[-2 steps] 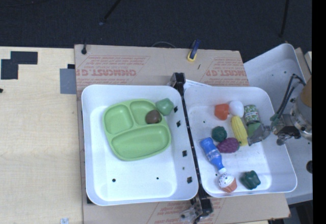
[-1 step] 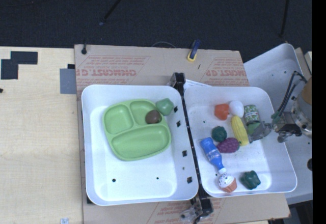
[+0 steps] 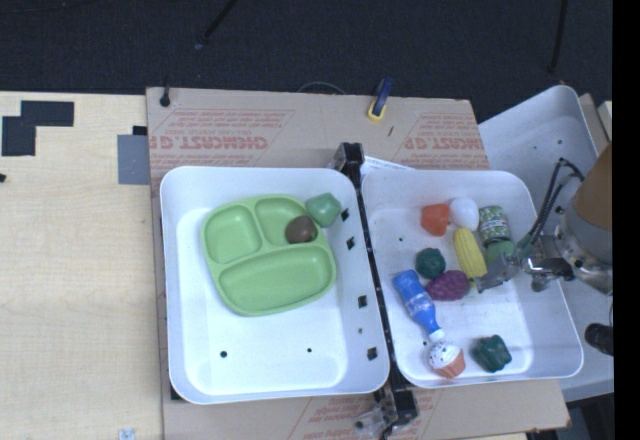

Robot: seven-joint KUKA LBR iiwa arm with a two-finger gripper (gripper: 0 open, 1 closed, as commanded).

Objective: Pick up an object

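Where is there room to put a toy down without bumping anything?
The left bin has bare floor below the green tray, down to its near rim. In the right bin, a small patch lies between the blue bottle and the dark green toy. Around the corn and gripper it is crowded.

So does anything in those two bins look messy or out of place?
Mostly the right bin: its toys lie jumbled, with the blue bottle tipped on its side. In the left bin, a pale green piece sits on the green tray's rim rather than in a compartment. Nothing looks spilled or broken.
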